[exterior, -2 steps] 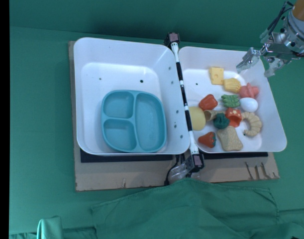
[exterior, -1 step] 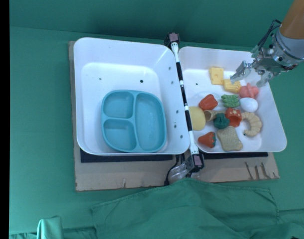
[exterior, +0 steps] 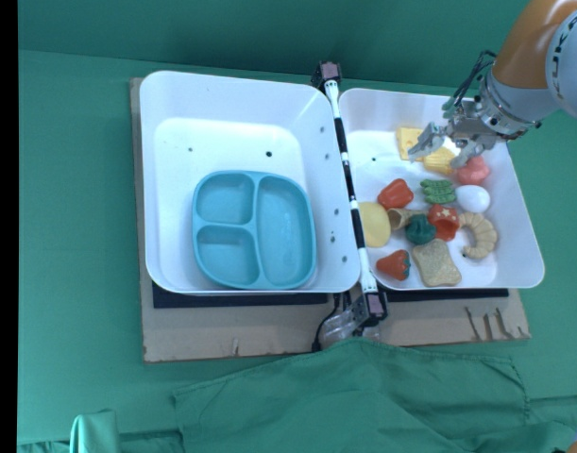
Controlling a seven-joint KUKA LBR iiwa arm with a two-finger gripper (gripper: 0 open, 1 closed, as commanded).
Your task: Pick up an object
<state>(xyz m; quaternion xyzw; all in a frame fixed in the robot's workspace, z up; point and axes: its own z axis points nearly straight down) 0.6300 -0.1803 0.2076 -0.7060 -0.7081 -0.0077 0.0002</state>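
Over the right bin (exterior: pixel 519 253), I have the gripper (exterior: pixel 450 142) low above the toy food at the far end.

The fingers look spread wide with nothing between them, one tip by the yellow cheese wedge (exterior: pixel 413 142), the other near the pink piece (exterior: pixel 473 170); which one they straddle I can't quite tell. The pieces lie touching, so I judge a close could pinch two at once or nudge the cheese aside and come up empty.

One fixed camera above the bench (slanted downward) takes in both white bins (exterior: pixel 165 92) side by side
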